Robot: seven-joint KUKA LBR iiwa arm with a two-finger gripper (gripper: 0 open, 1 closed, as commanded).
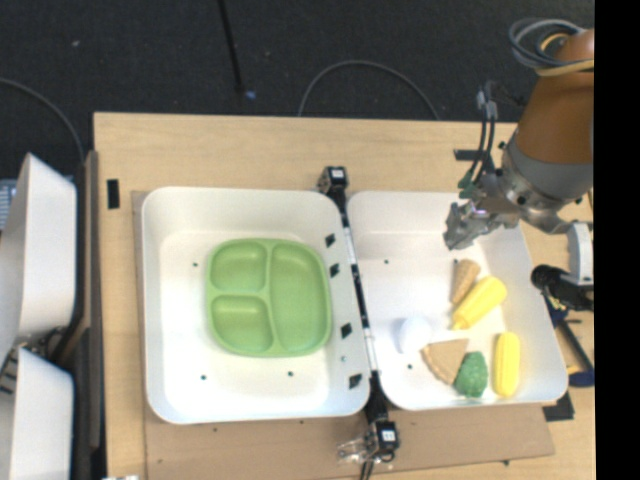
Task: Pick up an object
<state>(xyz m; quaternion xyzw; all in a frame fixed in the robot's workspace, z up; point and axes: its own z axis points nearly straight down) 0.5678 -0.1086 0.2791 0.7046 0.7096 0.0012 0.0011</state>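
From the overhead camera, the right bin (pixel 400 223) holds all the loose items, and I place everything against it. The gripper (pixel 462 230) hangs over this bin's far right part, just above the cluster of objects. Nothing shows between its fingers, so it carries nothing; how far apart they stand I cannot tell, since the dark metal blurs together.

The nearest candidate, just below the gripper, is a yellow corn-like piece (pixel 480 301) toward the bin's right side. Its long axis runs on a diagonal, the upper end toward the bin's right wall and the lower end toward the bin's middle. Touching its upper left flank is a narrow tan wedge (pixel 463 279), its point aimed at the bin's near edge.

At the bin's near right corner stands a second yellow piece (pixel 507 363), its long axis roughly parallel with the right wall. Just beside it lies a green lump (pixel 471 374), which overlaps a tan triangular slice (pixel 442 356). A small white ball (pixel 411 331) sits near the bin's left wall, hard to separate from the white floor.

To do the approach well, I would judge the diagonal yellow piece the best target: lower onto its middle, with the fingers closing across its short width, square to the diagonal. The risk is catching the tan wedge along with it.

Left of the right bin, the other bin (pixel 180 218) carries a green divided tray (pixel 270 297).
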